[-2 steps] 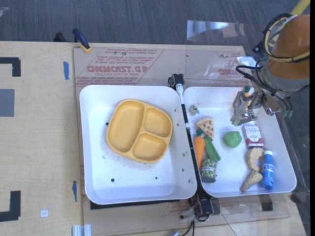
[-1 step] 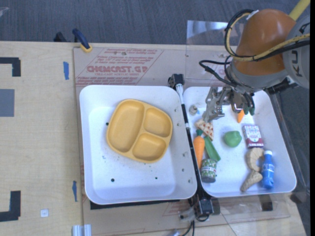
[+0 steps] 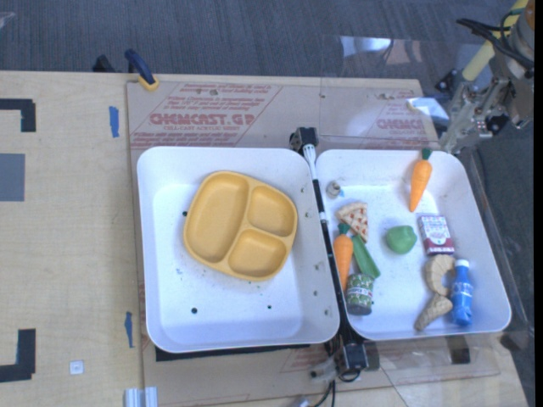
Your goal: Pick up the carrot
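Up in the far right corner of the bench, the gripper (image 3: 454, 134) hangs just outside the right bin (image 3: 488, 227), over its far rim, and how it is set cannot be told from this angle: the metal linkage there is thin, cluttered and partly lost against the dark floor. The arm above it is cut off by the top right of the view, with just a yellow and grey piece showing.

Now the carrot (image 3: 419, 180): it lies inside the right bin near the far wall, orange body pointing toward the camera, green top toward the far rim. It sits just below and to the left of the gripper, near it but apart, nothing touching it.

There's a second carrot (image 3: 342, 255) too, by the left wall of that bin, touching a green pod-shaped piece (image 3: 366, 259) and a small dark jar (image 3: 359, 295). A pizza slice (image 3: 354, 220) sits just beyond it. A green round piece (image 3: 400, 239) is mid-bin, a red and white carton (image 3: 435, 234) beside it, then a blue bottle (image 3: 461, 292) and tan cookie-like pieces (image 3: 438, 274) toward the near right corner. A small grey object near the pizza slice is too small to name.

Over in the left bin (image 3: 161, 253), a yellow divided plate (image 3: 240, 225) lies on its own.
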`<state>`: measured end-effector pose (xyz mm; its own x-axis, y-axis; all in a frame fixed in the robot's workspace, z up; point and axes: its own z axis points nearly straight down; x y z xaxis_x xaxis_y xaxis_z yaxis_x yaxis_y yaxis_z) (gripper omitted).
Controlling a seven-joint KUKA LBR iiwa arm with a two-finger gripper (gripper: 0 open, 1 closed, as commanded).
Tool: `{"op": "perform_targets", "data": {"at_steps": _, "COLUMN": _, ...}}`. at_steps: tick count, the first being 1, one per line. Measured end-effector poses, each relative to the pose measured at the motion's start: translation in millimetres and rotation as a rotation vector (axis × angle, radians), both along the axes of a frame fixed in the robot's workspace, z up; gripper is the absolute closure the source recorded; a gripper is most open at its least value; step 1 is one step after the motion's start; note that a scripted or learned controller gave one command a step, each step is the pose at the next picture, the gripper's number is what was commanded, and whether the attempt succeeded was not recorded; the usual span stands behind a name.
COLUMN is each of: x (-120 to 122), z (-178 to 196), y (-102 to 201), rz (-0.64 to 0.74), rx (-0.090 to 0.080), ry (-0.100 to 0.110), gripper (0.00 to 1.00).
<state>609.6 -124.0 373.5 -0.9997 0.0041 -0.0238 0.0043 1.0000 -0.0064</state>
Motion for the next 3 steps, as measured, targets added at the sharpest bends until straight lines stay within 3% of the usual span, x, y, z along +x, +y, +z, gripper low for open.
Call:
{"op": "perform_targets", "data": {"at_steps": 1, "x": -26, "z": -139, "y": -46, "rz": -0.072, "rx": 0.009, "ry": 0.029, "gripper": 1.0}}
{"op": "perform_targets", "data": {"at_steps": 2, "x": 38, "z": -163, "y": -36, "rz": -0.242, "rx": 0.01, "ry": 0.014, "gripper": 1.0}}
{"op": "perform_targets", "data": {"at_steps": 3, "x": 15, "z": -272, "y": -43, "rz": 0.367, "rx": -0.001, "ry": 0.011, "gripper": 1.0}}
